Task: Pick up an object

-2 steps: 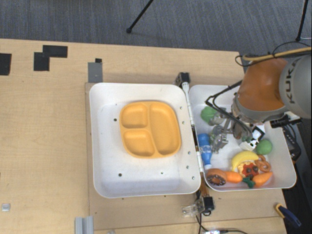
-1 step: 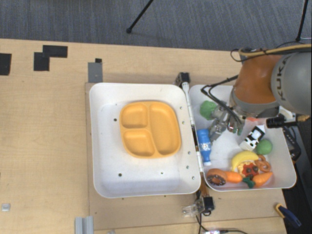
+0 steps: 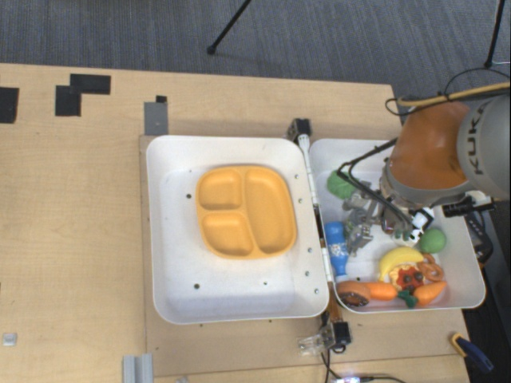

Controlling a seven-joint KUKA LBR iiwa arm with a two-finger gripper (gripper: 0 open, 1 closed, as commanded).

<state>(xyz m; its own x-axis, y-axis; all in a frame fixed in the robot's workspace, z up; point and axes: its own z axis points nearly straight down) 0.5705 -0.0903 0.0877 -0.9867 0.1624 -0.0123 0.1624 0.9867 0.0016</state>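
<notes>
Wood-tone surface carries two white bins side by side. Left bin, centre of frame, holds a yellow-orange three-compartment plate, sitting flat. Right bin, at right of frame, holds the clutter: blue bottle-like item along its left wall, green round piece at upper left, green ball at right, yellow banana-shaped toy lower centre, orange carrot-like toy and small red/orange bits along the bottom wall. Candidate pick objects all sit in that right bin.

Arm enters from the right, orange band over the bin's upper half. Tool is down inside the right bin, just beside the blue item, between the green piece and the banana toy. Tool state: can't tell, metalwork and cables blur together there. Can't tell if anything is gripped.

Black tape patches at upper left of the surface.
</notes>
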